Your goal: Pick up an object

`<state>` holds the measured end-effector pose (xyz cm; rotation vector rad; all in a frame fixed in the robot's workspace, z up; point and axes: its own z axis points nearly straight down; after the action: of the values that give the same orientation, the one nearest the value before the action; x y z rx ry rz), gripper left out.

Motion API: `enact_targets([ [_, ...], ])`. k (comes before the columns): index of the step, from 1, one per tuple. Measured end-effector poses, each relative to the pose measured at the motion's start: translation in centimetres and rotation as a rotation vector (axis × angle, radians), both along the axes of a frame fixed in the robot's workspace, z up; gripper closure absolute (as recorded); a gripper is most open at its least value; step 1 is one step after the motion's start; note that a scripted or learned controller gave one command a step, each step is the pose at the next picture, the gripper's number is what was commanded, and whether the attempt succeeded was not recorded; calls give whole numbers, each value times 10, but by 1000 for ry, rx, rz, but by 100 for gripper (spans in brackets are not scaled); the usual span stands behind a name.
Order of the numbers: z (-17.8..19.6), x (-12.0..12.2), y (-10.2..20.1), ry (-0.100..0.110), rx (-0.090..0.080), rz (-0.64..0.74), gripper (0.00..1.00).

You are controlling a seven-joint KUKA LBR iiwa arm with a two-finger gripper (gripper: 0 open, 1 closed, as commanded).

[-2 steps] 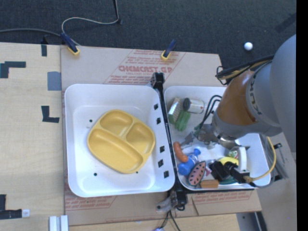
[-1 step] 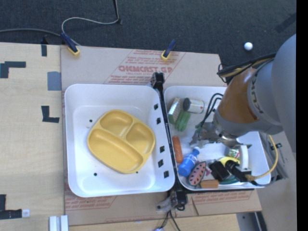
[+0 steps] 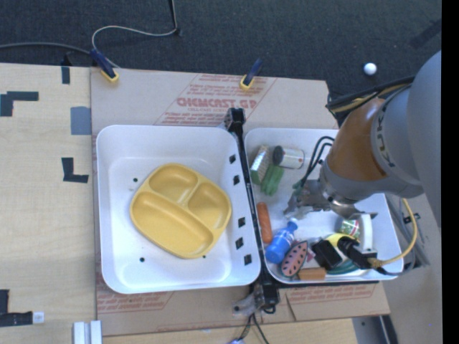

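My gripper (image 3: 300,202) hangs low over the middle of the right bin (image 3: 315,136), under the grey arm with its orange band. I see nothing held in it. A green bottle (image 3: 272,175) lies just up-left of it, next to a silver can (image 3: 258,161) and a white cylinder (image 3: 291,158). To its left an orange stick (image 3: 265,221) lies along the bin wall. Below the gripper sit a blue bottle (image 3: 280,244) and a pink spotted oval (image 3: 294,259). A small green-labelled can (image 3: 349,226) lies to its right.
The left bin (image 3: 115,192) holds a yellow divided plate (image 3: 181,209). A black divider (image 3: 242,192) runs between the bins. A brown stick (image 3: 313,272) lies at the right bin's front edge. Both bins rest on cardboard (image 3: 208,99) held by yellow clamps.
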<state>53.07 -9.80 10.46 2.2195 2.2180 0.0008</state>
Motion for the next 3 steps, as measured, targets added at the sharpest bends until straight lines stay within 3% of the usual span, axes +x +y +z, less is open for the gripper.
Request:
enact_targets([
  [1, 23, -47, 1, 5, 3, 1, 100],
  [2, 91, -47, 56, 3, 3, 3, 100],
  [3, 79, -21, 33, 5, 2, 1, 100],
])
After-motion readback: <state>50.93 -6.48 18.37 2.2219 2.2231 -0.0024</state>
